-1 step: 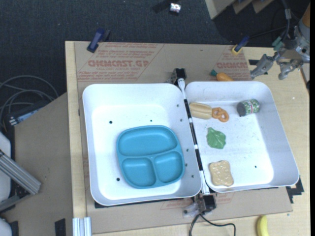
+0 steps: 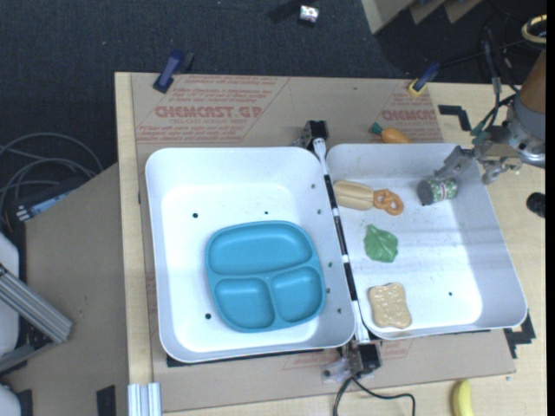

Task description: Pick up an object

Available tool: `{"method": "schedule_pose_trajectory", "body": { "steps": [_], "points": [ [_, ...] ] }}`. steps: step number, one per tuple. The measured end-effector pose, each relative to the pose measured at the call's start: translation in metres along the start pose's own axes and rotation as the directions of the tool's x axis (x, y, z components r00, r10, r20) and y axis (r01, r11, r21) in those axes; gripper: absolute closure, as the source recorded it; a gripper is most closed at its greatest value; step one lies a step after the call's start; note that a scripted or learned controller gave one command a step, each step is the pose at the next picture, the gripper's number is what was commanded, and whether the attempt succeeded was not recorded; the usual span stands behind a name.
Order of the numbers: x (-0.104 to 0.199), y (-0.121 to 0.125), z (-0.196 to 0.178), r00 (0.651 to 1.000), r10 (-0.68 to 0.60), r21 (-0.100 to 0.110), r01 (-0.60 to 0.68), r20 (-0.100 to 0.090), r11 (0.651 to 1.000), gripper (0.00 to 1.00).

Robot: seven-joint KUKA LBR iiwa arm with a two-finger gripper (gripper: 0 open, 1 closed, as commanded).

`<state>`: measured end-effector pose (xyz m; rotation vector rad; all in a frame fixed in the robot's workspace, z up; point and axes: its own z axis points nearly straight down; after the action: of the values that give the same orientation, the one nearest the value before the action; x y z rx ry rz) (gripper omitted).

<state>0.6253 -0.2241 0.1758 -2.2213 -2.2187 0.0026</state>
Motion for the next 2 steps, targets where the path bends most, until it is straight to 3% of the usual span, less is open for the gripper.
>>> {"method": "schedule_pose_trajectory", "body": {
  "steps": [1, 2],
  "points": [
    [0.015, 0.008, 0.094, 1.0, -0.002, 0.002, 0.002, -0.002, 1.0, 0.0],
    [0.046, 0.03, 0.091, 1.0, -0.002, -0.006, 0.002, 0.001, 1.0, 0.0]
  ]
}}
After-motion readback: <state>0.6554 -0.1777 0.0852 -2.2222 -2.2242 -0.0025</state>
